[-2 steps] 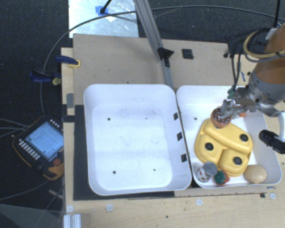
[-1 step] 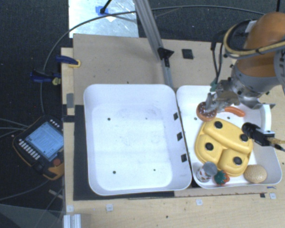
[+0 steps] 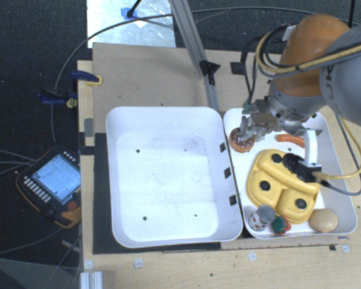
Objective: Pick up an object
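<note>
My gripper (image 3: pixel 246 131) hangs over the back left corner of the right bin (image 3: pixel 343 206). Directly under its tip lies a small round brown object (image 3: pixel 239 142), partly covered by the gripper. Whether the two touch I cannot tell. A large yellow plastic toy with dark buttons (image 3: pixel 277 188) fills the middle of this bin. An orange piece (image 3: pixel 290 139) lies behind the toy, right of the gripper. A tan rounded lump (image 3: pixel 323 220) rests in the front right corner. A small grey cap-like item (image 3: pixel 265 213) and a green and red item (image 3: pixel 280 224) sit at the front edge.
The left bin (image 3: pixel 117 161) stands beside the right one, its wall close to the gripper's left. A grey pole (image 3: pixel 192 38) slants down to the bench behind the bins. A handheld control pad (image 3: pixel 51 182) and cables lie on the floor at left.
</note>
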### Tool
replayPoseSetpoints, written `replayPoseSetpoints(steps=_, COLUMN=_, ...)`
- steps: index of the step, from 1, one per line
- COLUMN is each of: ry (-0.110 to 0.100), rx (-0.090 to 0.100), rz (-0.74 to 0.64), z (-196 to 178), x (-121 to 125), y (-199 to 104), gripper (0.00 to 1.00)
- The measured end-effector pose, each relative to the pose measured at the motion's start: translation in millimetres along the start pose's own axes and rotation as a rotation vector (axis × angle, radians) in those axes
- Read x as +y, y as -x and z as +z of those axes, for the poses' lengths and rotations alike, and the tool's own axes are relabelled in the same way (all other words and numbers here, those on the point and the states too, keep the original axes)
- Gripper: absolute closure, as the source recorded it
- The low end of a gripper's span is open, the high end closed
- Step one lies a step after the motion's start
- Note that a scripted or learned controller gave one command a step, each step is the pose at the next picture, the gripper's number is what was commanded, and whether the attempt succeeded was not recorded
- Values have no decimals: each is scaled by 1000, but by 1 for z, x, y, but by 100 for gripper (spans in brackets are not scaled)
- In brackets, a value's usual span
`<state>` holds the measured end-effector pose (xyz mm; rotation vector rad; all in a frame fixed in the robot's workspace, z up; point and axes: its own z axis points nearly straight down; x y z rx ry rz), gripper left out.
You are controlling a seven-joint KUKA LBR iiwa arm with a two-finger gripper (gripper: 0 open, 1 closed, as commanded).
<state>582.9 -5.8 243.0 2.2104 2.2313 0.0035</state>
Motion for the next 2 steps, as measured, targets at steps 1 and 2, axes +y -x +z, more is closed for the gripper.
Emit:
replayPoseSetpoints(steps=1, ry=1, rx=1, rz=0, z=1, x=19, y=-45, gripper=100)
replayPoseSetpoints(steps=2, ry=1, rx=1, rz=-1, z=9, x=31, y=-107, gripper=100)
